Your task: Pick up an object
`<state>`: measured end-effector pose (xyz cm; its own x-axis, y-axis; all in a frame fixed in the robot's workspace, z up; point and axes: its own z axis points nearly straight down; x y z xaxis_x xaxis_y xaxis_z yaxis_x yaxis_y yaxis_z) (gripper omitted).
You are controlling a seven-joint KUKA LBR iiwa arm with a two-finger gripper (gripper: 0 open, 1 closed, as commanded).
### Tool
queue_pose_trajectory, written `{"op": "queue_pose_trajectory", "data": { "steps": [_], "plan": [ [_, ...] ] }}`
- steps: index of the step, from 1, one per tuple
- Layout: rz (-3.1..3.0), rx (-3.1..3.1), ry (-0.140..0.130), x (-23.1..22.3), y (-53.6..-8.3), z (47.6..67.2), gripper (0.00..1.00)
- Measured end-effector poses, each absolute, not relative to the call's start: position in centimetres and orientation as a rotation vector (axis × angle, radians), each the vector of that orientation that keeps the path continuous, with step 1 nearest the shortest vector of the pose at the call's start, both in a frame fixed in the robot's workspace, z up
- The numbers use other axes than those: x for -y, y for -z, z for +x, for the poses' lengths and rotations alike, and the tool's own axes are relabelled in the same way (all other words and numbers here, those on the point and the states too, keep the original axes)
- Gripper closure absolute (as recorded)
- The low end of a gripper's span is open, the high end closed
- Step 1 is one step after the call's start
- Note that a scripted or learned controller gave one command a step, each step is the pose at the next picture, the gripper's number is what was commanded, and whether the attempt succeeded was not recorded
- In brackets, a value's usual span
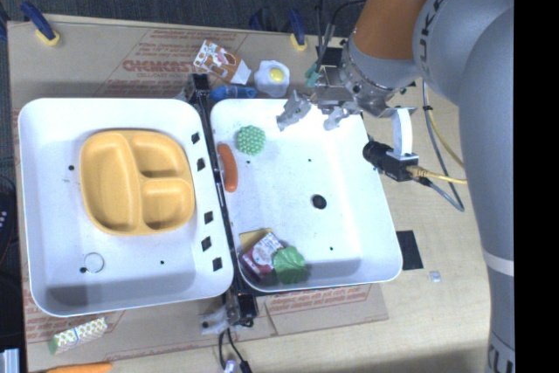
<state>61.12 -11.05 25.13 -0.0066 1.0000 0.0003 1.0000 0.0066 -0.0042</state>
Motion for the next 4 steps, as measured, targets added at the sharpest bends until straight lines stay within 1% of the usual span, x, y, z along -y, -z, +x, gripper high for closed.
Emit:
{"op": "queue_pose_trajectory", "data": {
  "steps": [1,2,4],
  "plan": [
    [-2.278,2.157,-0.007,9.7,-14.5,62.8,0.00],
    [-2.368,2.058,-0.007,9.2,-9.1,60.3,0.00],
    [-2.369,2.059,-0.005,9.2,-9.1,60.4,0.00]
  ]
}}
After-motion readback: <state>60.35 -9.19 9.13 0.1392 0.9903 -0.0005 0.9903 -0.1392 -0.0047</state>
